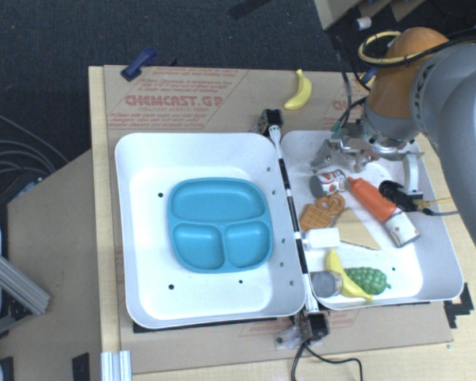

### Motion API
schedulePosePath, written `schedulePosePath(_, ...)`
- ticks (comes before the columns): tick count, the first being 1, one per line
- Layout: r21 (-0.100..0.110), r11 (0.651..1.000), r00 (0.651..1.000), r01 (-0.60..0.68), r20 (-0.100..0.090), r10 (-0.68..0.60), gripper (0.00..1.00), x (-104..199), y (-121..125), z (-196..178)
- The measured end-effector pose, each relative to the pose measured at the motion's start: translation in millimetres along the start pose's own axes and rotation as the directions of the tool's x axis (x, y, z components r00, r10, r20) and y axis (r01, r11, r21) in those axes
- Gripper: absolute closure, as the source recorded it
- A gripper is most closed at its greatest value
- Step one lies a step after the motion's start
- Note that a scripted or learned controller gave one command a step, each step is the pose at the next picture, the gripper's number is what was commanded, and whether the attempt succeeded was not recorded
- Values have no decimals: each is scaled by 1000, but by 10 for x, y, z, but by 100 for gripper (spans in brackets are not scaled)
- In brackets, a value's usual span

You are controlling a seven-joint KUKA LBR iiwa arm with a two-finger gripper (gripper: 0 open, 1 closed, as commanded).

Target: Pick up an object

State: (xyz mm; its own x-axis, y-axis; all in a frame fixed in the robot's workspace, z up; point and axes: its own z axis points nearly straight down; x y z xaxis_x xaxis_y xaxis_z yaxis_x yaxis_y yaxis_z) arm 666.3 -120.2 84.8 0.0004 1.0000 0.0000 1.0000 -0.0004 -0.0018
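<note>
Your bench (182,105) carries two shallow white bins side by side, so that picking from one leaves the other free to receive.

The left bin (135,213) holds one item, a blue divided tray (220,222), lying flat at its centre and well apart from all else.

The right bin (436,252) holds the clutter that your task draws on. The arm (428,78) reaches in over its far end, which places the end effector (345,153) low above the upper-left part of that bin, just beside a small can with a red and white label (328,182). You cannot tell from this angle how its fingers stand, nor whether anything is between them.

Candidates, by size:
- an orange bottle with a white cap (378,205), lying slantwise;
- a pale wedge (357,232);
- a pretzel (323,210), touching the can;
- a bunch of green grapes (366,279) against a yellow banana (343,275);
- a white block (323,239).

In my judgement the can is the likeliest target, being nearest.

A second banana (298,92) lies outside the bins on the bench.
</note>
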Motion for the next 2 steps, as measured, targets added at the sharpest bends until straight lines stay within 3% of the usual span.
schedulePosePath(1,-1,1000,1000,0,0,0,100,3,6,-104)
schedulePosePath(2,-1,1000,1000,0,0,0,0,4,5,-103)
